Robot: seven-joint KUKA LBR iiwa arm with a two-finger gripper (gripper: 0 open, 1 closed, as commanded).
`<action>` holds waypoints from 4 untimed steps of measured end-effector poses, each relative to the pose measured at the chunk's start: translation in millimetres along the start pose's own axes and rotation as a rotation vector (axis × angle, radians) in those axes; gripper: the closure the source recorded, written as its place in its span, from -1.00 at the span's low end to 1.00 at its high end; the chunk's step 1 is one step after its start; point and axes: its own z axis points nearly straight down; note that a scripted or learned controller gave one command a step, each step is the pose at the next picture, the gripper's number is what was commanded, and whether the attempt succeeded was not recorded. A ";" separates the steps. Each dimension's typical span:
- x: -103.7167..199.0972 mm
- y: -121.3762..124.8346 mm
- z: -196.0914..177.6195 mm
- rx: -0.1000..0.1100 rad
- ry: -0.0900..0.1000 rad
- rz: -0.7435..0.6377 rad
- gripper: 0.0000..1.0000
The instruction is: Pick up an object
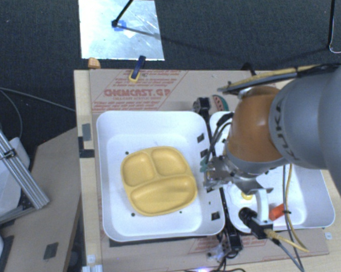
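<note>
Closest up, grey arm (287,128) with its orange band, reaching in from the right and hanging over the inner half of the right bin (317,211). End effector (239,183) tucked under the wrist, low over that bin's left side. Open or closed, holding anything or not: cannot tell from this angle. Just beside it, toward the near edge, orange piece (276,211) lying on the white bin floor. Small yellow bit (247,196) peeking out right under the wrist. Over in the left bin (159,124), yellow plate (159,180) with three compartments, lying flat, roughly centred, well apart from the arm. Both bins side by side on a cardboard sheet (135,92) across the counter. Beyond the cardboard, shiny silver sheet (122,28) at the far edge.
</note>
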 end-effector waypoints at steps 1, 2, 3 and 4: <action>101.6 4.7 3.5 -0.008 0.003 -0.007 1.00; 88.8 11.4 92.9 -0.007 -0.001 0.007 1.00; 57.7 5.1 91.9 -0.015 0.004 0.007 1.00; 66.4 98.0 92.1 -0.004 -0.001 0.001 1.00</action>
